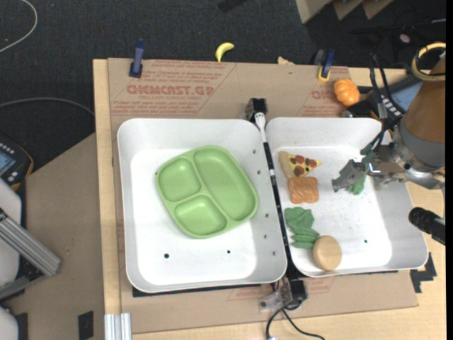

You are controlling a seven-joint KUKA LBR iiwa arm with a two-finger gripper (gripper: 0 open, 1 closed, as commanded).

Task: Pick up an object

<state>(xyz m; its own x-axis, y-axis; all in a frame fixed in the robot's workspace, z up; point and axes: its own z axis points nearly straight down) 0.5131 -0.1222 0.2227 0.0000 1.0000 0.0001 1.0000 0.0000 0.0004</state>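
The gripper [349,178] is hovering in the right bin [393,250], center-right of the frame, its jaws closing on a small green toy [358,183]. Pizza slice [298,164], salmon piece [304,190], lettuce [301,227] and a tan round [327,252] are crowding that bin's left wall, while the left bin [141,197] is holding a green divided plate [205,190].

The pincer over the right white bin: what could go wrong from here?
1. The pincer hangs beside a small green piece; closing might only nudge it away.
2. The triangular pizza slice toy and the orange salmon-like block lie touching, so a grasp there may catch both or neither.
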